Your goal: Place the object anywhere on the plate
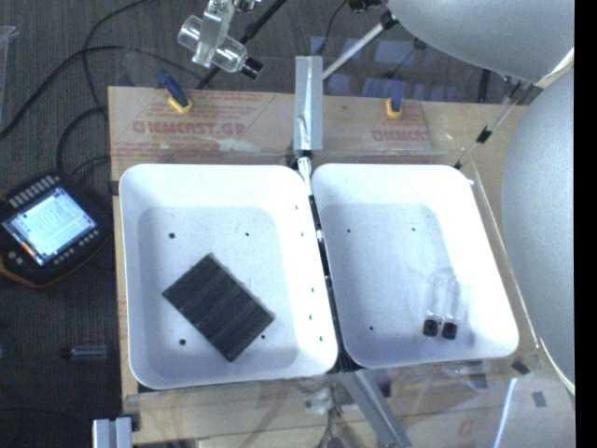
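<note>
Trouble is most likely at the pick itself. The object, a small clear piece with two black ends, lies in the right bin close to its near right corner. Its see-through body looks slick and hard to locate, so a grasp could close on air or knock it against the bin wall. The dark ribbed plate lies flat and askew in the left bin, well apart from the object, with the raised rims of both bins between them. A weak hold could drop the object on the way across, and a release off centre could let it slide off the plate's ridges. The arm looms blurred at the upper right. I cannot tell whether the jaws are open or closed, or whether they hold or touch anything.
</note>
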You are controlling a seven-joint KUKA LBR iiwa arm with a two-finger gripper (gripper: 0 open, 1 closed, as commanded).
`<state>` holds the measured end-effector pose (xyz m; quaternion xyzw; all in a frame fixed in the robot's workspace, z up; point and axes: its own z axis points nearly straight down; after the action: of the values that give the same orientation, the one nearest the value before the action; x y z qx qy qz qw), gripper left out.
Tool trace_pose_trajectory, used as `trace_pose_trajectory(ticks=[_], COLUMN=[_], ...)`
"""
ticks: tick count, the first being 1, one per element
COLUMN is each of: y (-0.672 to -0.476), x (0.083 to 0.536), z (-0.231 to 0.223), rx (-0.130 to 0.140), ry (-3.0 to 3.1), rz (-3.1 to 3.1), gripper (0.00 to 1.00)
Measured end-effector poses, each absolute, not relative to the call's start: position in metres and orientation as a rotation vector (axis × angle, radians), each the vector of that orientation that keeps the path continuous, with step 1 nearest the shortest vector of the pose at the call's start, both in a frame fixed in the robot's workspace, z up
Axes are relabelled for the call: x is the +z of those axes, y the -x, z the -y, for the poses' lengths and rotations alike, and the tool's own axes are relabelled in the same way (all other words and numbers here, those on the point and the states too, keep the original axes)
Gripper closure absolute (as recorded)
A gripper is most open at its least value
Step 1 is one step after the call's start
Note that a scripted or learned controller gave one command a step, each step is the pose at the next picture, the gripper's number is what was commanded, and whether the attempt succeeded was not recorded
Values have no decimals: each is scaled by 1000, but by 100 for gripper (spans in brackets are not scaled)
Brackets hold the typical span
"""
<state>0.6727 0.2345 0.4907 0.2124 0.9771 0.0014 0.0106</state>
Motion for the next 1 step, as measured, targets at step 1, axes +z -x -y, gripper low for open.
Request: trace_pose_trajectory(ticks=[1], y=[-673], x=[500], z=[-235], rx=[4], ry=[-663], rz=[-3046], gripper=[100])
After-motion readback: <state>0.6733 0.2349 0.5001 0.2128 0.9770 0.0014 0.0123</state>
